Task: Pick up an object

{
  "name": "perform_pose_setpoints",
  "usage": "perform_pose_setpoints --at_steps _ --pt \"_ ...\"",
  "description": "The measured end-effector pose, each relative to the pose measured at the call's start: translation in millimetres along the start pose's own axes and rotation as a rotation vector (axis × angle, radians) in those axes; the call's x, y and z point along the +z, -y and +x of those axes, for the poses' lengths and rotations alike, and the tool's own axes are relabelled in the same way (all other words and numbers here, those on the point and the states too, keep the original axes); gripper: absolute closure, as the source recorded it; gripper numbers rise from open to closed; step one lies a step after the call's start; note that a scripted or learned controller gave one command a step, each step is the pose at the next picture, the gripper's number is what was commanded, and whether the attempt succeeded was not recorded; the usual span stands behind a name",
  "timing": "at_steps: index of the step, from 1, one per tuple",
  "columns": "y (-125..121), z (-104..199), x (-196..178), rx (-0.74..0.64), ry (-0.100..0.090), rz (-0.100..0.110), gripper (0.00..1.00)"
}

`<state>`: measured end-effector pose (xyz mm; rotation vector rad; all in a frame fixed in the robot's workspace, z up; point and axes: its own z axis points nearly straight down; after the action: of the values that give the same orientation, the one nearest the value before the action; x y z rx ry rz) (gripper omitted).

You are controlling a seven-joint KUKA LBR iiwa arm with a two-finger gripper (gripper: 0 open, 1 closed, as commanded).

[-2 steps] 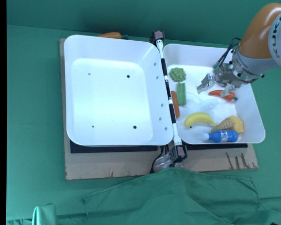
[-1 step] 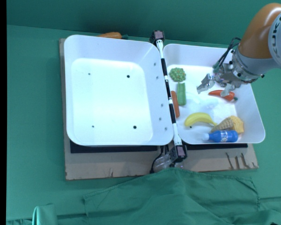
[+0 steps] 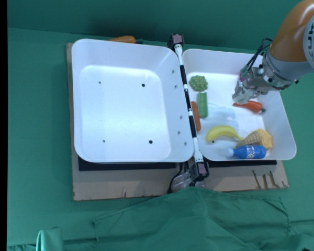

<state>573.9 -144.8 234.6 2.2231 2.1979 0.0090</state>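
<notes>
Blue plastic, a small bottle [image 3: 248, 151], was seen at the near rim of the right bin [image 3: 286, 140], touching a waffle cone [image 3: 258, 137], with a banana [image 3: 223, 133] just beside them. Farther in, a carrot [image 3: 195, 116] and broccoli [image 3: 200, 87] were noted along the divider. At the far side, the gripper [image 3: 242, 98] was poised just above a red chili [image 3: 248, 106]; whether it was clenched could not be told. The approach step was judged in hand; a short descent onto the chili would be required next.
</notes>
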Motion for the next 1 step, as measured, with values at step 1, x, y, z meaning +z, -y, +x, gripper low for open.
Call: perform_pose_setpoints --at_steps 1 --pt "-52.6 23.6 45.0 -0.012 -0.003 0.009 1.0"
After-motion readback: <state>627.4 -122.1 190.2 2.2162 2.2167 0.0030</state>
